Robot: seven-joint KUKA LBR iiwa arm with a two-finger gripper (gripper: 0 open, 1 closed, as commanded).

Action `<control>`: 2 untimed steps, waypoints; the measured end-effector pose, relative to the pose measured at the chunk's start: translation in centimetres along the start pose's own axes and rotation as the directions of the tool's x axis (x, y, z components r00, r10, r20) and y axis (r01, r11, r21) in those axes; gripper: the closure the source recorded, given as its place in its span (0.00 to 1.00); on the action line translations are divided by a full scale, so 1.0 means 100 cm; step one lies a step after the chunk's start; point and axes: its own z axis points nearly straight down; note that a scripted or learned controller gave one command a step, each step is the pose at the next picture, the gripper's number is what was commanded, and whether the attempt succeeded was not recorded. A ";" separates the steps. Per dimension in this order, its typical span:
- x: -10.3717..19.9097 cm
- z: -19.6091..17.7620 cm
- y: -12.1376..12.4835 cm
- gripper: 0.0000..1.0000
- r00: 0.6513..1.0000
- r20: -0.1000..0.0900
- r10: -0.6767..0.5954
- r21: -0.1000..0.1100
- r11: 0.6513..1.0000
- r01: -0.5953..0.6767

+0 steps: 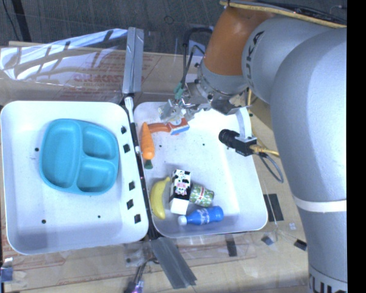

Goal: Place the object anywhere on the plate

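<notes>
Left bin [12, 182]: blue plate [79, 156], three compartments, bare floor all round. Right bin [247, 191]: carrot [147, 141] along the dividing wall, probably the object; likely light, stiff, smooth toy, best pinched across its middle. Banana [158, 197], cow-patterned carton [180, 184], can [202, 195], blue bottle [202, 216] clustered nearer the front. End effector [174, 110] above the back edge; open or closed, cannot tell. Low rims to clear.

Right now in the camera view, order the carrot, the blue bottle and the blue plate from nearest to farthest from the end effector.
From the end effector:
1. Carrot, just below-left of it, at the right bin's left wall.
2. Blue bottle, at the right bin's near edge.
3. Blue plate, in the left bin.
</notes>
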 end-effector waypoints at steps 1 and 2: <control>0.094 0.009 -0.005 1.00 0.991 0.001 -0.131 0.002 0.991 0.131; 0.094 0.008 -0.005 0.00 0.991 0.001 -0.131 0.002 0.991 0.131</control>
